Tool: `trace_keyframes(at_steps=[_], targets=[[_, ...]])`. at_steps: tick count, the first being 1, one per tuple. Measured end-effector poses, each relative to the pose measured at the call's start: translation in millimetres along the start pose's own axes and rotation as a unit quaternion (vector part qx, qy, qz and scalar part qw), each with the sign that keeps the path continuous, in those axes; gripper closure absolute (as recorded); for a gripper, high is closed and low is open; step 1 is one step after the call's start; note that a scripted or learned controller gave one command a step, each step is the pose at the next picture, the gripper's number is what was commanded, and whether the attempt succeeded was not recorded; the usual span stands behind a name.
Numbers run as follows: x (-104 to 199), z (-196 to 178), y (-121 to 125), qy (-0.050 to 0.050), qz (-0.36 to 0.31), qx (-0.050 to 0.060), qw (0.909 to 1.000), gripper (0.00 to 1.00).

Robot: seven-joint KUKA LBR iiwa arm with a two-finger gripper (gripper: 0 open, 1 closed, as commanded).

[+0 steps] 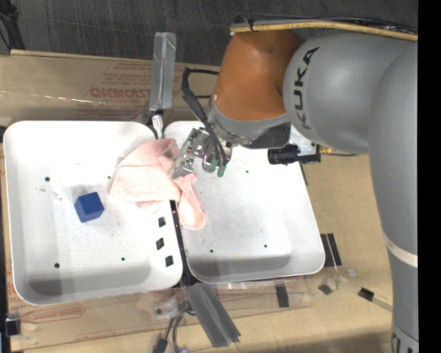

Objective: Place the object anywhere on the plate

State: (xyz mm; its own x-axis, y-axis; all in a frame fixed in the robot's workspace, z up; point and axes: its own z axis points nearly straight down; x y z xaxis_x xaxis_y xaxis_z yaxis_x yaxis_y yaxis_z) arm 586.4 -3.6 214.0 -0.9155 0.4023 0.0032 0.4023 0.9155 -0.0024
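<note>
- I see the arm [338,87] entering from the right of the frame, its orange band above the wrist in the upper centre.
- The gripper [201,155] sits at frame centre, over the upper left corner of the right bin [279,226], close to the seam between the two bins.
- I cannot tell how the gripper stands, open or closed; the metal parts at its tip are too cluttered to read. It sits just beside the upper right edge of the cloth, and I cannot confirm any hold.
- The pink cloth [158,179] lies crumpled across the seam: most of it rests in the upper right part of the left bin [44,271], with one fold hanging over the rim into the right bin.
- A blue cube [90,206] rests on the floor of the left bin, left of the cloth and apart from it.
- Both bins sit on a cardboard sheet [73,79] showing at the upper left.
</note>
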Motion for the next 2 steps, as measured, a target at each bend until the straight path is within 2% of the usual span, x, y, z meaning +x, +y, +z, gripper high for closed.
trace_keyframes(at_steps=[1, 2], targets=[[28, -17, 42, -0.003, -0.2, -0.001, 0.9798, 1.0], [58, -18, 84, -0.001, -0.211, 0.0, 0.9776, 1.0]])
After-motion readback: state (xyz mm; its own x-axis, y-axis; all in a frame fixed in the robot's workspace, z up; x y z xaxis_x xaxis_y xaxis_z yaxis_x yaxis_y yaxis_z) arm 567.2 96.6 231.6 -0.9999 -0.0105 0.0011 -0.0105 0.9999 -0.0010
